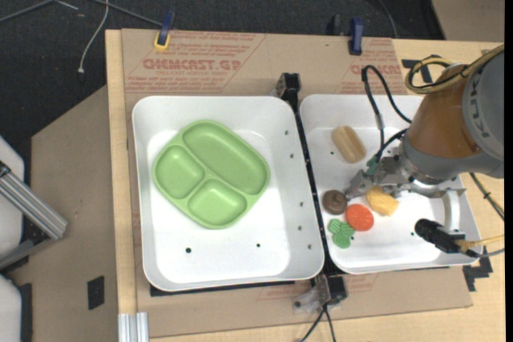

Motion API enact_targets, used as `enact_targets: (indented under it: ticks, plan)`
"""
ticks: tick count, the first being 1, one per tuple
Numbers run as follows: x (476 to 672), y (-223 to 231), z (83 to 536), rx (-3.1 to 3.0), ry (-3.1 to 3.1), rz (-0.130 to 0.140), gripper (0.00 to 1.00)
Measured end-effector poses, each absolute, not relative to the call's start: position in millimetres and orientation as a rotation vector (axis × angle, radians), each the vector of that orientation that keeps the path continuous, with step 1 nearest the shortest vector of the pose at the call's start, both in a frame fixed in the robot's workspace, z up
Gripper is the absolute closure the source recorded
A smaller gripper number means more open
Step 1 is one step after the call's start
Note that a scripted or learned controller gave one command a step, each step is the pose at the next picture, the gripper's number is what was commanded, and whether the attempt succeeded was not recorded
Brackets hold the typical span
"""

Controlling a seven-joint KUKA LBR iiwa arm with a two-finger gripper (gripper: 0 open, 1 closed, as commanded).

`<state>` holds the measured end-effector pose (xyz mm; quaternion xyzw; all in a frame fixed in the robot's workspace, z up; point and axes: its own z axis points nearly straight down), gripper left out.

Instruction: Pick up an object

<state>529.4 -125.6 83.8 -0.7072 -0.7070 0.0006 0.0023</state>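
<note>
In the right bin (401, 252) lie several small toy foods: a tan bread-like piece (349, 143), a brown round piece (334, 201), a red-orange tomato (359, 218), a green leafy piece (341, 232) and a yellow piece (382, 202). The arm's orange band and grey wrist hang over the bin's right half. My gripper (375, 182) reaches down-left from the wrist, just above and touching the yellow piece. Its fingers are small and partly hidden by the wrist.
The left bin (160, 252) holds a green three-compartment plate (211, 171). Black cables loop over the right bin's upper part. A black clip (288, 83) sits at the top between the bins. Cardboard underlies both bins.
</note>
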Motion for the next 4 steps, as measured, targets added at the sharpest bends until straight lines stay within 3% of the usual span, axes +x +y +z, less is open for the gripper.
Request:
enact_targets:
  ticks: [1, 3, 4]
  plan:
    - [530.1, -126, 96, -2.220, -2.219, -0.001, 1.00]
    - [532.0, -118, 195, -2.223, -2.226, -0.005, 1.00]
    - [527.6, -69, 192, -2.216, -2.222, 0.000, 1.00]
